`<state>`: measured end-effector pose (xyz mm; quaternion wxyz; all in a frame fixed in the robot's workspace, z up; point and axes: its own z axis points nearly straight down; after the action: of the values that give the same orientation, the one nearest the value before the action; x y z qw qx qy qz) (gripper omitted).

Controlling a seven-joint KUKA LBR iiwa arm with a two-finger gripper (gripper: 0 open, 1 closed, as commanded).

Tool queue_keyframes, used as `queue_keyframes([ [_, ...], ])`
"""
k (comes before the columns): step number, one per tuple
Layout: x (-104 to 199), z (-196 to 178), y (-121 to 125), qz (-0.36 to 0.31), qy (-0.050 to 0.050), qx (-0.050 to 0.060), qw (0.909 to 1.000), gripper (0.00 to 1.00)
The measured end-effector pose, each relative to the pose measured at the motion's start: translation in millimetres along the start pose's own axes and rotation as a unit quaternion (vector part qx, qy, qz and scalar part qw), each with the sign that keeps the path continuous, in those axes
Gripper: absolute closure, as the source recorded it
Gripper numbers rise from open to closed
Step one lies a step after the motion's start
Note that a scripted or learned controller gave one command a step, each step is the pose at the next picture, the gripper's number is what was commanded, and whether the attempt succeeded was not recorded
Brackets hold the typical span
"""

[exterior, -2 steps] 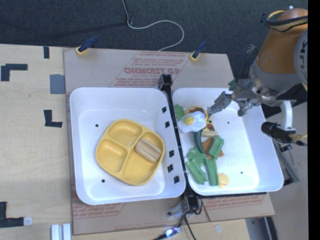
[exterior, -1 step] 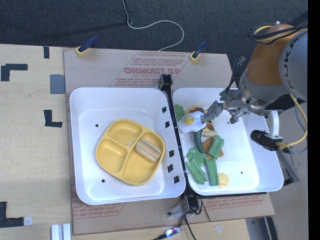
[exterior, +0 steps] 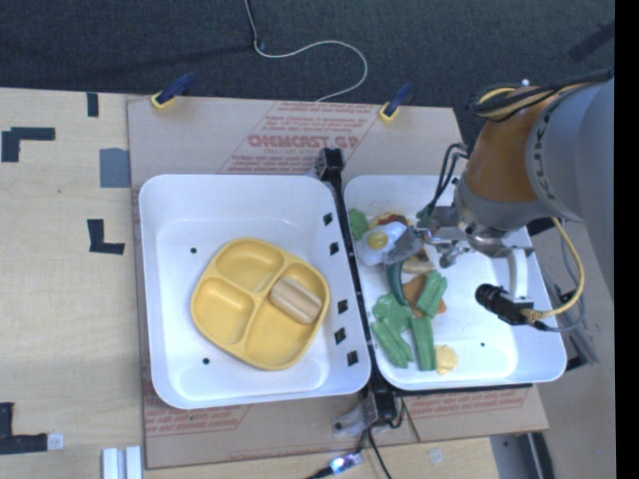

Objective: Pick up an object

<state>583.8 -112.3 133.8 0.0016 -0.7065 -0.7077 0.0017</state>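
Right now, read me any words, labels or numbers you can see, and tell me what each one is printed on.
"CHEMCRAFT" or similar, in red on the cardboard sheet under the bins: blurred, so the reading is uncertain.
Smaller red lines above and below that word: too blurred to read.
Black marks on the wooden bench: plain shapes, not letters.

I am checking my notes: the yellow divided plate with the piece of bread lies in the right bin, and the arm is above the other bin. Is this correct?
Not quite. The camera view shows the yellow divided plate with the bread in the left bin; the arm is above the right bin.
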Motion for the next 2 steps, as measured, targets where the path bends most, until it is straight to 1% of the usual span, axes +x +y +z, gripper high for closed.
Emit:
queue_keyframes([
  [1, -1, 48, 1, 0.0, -0.002, -0.003, 1.0, 0.0],
  [2, -2, 36, 3, 0.001, -0.003, -0.006, 1.0, 1.0],
])
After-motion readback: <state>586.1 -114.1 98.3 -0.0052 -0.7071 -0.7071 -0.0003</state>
